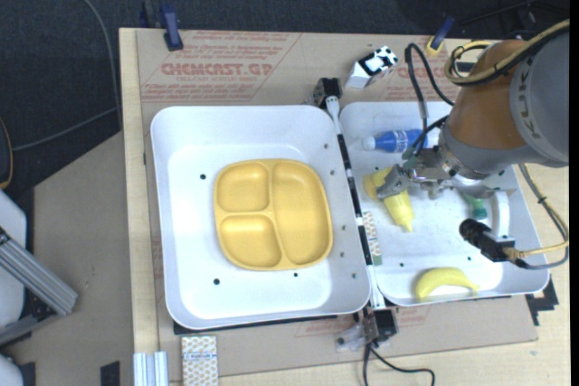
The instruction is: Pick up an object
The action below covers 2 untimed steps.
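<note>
Fingers' state cannot be told, gripper (398, 185) low in right bin (516, 283) beside yellow toy (399, 211), board (217, 66) at far left printed "CHEMCAST GP"

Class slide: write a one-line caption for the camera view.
Gripper low in the right bin over a yellow item; yellow tray in the left bin.

Yellow 3-section plate (272, 214) in left bin (181, 149); blue clamp (169, 27) on bench's back edge.
</note>
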### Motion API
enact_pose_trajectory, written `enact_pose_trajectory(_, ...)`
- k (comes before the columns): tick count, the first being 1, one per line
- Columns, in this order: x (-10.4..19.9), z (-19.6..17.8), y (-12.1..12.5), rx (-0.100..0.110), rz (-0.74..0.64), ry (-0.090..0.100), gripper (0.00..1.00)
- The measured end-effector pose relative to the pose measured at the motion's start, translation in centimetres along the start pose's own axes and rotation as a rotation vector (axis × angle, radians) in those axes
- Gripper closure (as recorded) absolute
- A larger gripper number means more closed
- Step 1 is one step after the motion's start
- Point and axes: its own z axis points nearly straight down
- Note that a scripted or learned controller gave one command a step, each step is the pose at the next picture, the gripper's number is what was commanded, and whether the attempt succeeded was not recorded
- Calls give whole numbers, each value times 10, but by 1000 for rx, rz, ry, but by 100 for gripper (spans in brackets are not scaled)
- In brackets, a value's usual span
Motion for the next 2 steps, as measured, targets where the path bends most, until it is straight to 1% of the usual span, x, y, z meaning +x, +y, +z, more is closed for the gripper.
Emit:
enact_pose_trajectory(1, 6, 21, -15, 1, 1, 1, 0)
enact_pose_trajectory(2, 6, 11, -14, -1, 1, 0, 100)
